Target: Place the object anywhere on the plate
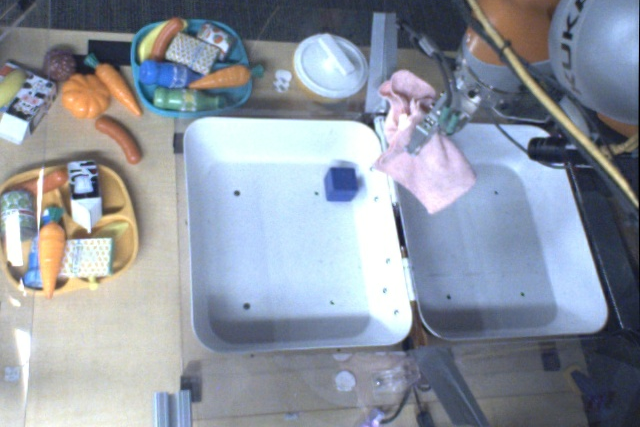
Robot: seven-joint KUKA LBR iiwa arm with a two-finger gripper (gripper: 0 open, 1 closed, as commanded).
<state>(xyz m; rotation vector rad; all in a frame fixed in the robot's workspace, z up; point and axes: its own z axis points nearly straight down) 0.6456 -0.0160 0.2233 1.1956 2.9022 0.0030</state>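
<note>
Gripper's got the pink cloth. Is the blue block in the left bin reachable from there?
Probably yes. The blue block sits alone on the left bin's open floor with nothing over it. But the gripper is shut on the pink cloth, so it must release that first.

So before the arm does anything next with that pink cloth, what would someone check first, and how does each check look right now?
1. Pink cloth at the end effector: ok, it hangs from it over the divide between the two bins.
2. Firmness of the hold: cannot tell, the cloth hides the contact.
3. Cloth clear of the blue cube: ok, the cube sits apart in the left bin.
4. A plate to land on: cannot tell; the yellow tray at left is crowded with toy food, and the round white dish behind the bins may be a bowl.
5. Cloth hanging free of the right bin: cannot tell; its lower corner may touch the floor.
</note>
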